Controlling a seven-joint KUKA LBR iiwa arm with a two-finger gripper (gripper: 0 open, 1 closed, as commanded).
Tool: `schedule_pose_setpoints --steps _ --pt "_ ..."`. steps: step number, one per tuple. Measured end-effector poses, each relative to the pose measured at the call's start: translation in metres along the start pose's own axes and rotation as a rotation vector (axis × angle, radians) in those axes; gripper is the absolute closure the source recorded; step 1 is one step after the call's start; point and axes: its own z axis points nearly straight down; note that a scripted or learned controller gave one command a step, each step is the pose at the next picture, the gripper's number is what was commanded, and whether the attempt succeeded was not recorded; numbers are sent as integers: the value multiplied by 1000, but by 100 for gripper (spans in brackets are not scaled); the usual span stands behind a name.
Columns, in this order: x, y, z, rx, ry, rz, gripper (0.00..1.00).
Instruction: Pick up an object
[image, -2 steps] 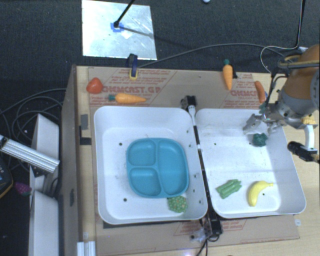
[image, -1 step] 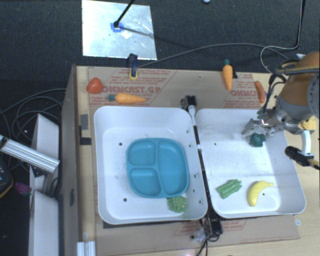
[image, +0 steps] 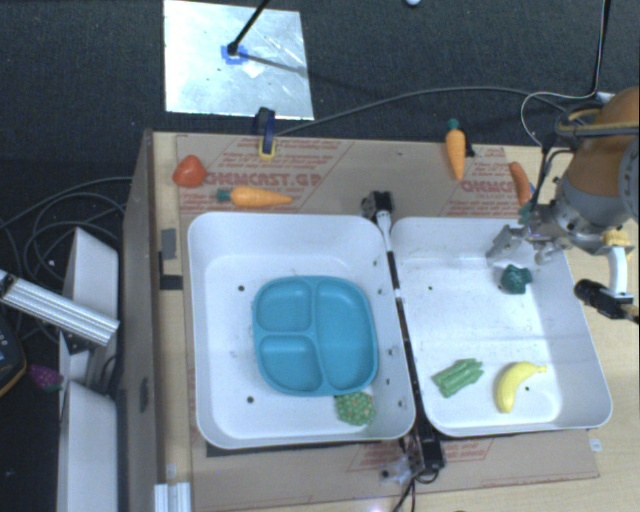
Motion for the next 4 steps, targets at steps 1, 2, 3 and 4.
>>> schedule_pose_setpoints --steps 1,2,3,4 --pt "0 -9 1 1 0 1 0" --pt "0 4 21 1 -1 -1 0" --pt "24 -9 10 1 0 -2 0" --pt "5 -7 45 3 -1 2 0"
